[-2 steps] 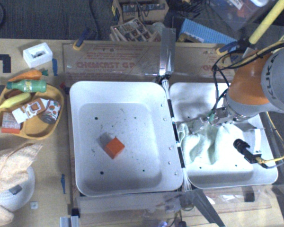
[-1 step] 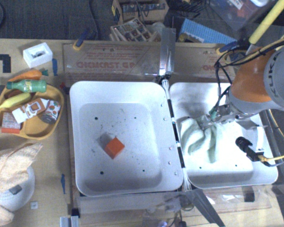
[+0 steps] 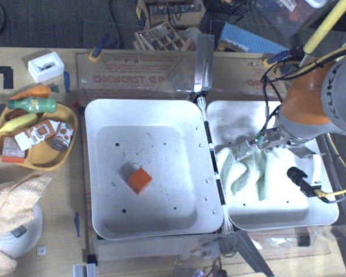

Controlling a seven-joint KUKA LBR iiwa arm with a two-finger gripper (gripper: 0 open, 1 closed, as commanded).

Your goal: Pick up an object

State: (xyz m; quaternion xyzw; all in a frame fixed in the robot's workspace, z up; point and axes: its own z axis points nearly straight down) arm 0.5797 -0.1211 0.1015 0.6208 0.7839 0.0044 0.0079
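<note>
At the upper middle of the right bin (image 3: 288, 211), the claw (image 3: 260, 141) sits low over the top edge of a pale green cloth (image 3: 246, 172). It appears to touch the cloth, though contact cannot be confirmed. Whether the claw is spread or pressed together cannot be told from this angle, and nothing can be seen held in it. The grey arm (image 3: 314, 111) reaches in across the right bin's upper right corner.

The cloth lies crumpled on the right bin's floor. It runs from the left wall toward the centre, and folds trail down toward the lower edge. It is bunched highest just under the claw.

The left bin (image 3: 161, 117) holds one orange block (image 3: 140, 180). The block rests on the floor a little left of centre and toward the lower edge, turned corner-on. It is clear of every wall and well apart from the claw. Small dark specks dot the floor around it.

On the tabletop (image 3: 11, 56), beside the left bin's left wall, stands a yellow bowl (image 3: 46, 165). A green bottle (image 3: 33, 104) lies across its upper rim, with a banana and some printed cards below it. A white box (image 3: 46, 67) sits near the tabletop's upper left corner. A beige fabric (image 3: 14, 212) is heaped at the lower left corner.
</note>
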